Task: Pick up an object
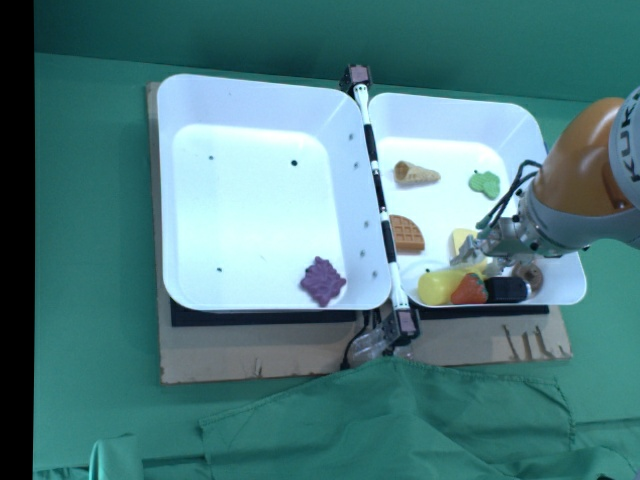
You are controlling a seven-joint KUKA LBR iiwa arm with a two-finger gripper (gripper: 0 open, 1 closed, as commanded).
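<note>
My gripper [477, 259] is low in the right bin [450, 113], near its front right corner. It hangs just over a yellow block [461, 239] and close behind a yellow fruit [438, 287] and a red strawberry [468, 291]. Nothing is visibly held. Further back in the same bin lie a brown waffle [406, 234], an ice-cream cone [415, 174] and a green piece [485, 182]. A purple bunch of grapes [322, 281] lies in the front right corner of the left bin [200, 108].
A black-and-white divider rod [376, 183] runs between the two bins. A small brown ring-shaped thing [528, 273] sits by the right bin's front right wall. Green cloth [400, 418] is bunched in front of the bench.
</note>
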